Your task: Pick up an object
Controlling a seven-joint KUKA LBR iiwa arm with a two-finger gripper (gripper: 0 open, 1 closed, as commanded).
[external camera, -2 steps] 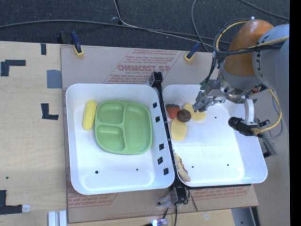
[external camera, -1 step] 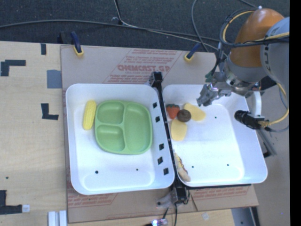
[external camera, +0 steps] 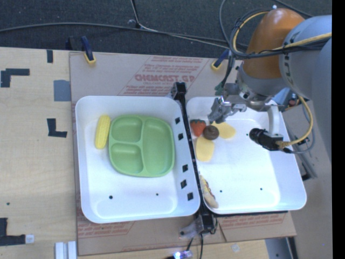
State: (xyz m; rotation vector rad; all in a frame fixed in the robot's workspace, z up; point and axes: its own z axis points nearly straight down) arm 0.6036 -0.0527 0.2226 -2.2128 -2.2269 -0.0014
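Red print runs across the cardboard sheet (external camera: 161,74) lying under the two bins. The largest line, set at a slight slant above the left bin, looks like "CHEMCAST GP", though the letters are soft and the reading is not certain. Smaller red lines sit above and below it, too fine to make out. More red print shows on the cardboard's near edge below the bins, also unreadable

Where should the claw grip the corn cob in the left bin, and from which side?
Grip the corn cob across its narrow middle, coming straight down from above. It lies flat and lengthwise beside the green divided plate, so close along the short axis, watching the plate rim.
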